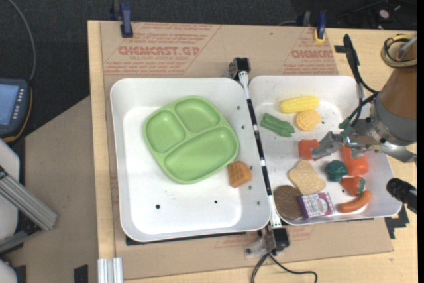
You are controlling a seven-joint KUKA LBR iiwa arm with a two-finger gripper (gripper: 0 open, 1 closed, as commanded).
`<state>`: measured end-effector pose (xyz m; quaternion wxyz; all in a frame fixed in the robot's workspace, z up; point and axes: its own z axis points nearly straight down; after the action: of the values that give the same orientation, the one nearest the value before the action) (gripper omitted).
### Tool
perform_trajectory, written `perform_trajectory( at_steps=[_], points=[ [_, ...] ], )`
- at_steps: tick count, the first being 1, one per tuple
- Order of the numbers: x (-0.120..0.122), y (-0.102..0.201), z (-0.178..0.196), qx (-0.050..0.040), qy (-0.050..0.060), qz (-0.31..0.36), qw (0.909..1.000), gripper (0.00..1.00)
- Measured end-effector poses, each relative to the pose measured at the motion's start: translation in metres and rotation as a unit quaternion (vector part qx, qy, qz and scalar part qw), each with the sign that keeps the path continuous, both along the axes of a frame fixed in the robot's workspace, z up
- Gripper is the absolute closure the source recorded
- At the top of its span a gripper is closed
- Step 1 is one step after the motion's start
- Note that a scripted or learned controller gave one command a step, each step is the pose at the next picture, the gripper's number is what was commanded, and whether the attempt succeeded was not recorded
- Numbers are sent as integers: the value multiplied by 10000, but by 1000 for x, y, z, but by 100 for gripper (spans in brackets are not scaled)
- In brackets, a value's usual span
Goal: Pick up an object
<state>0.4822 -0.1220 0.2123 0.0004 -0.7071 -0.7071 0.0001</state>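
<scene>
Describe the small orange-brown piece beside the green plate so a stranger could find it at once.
Look in the left white bin, which holds a green divided plate. Just off the plate's lower right edge, near the divider between the bins, lies the small orange-brown piece. It is the lone toy in that bin; the other toy foods are in the right bin.

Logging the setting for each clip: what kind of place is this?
Probably a robotics lab bench, not a kitchen: two white bins sit on a clamped board, toy food fills the right one, and the gripper reaches in.
</scene>
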Motion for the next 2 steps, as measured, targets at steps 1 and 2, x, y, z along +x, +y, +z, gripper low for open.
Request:
perform_trajectory(
  at_steps=[1,2],
  points=[
    [47,31,-127,6,10,16,10000,0],
    [82,-33,-128,-27,-27,-19,10000,0]
  ],
)
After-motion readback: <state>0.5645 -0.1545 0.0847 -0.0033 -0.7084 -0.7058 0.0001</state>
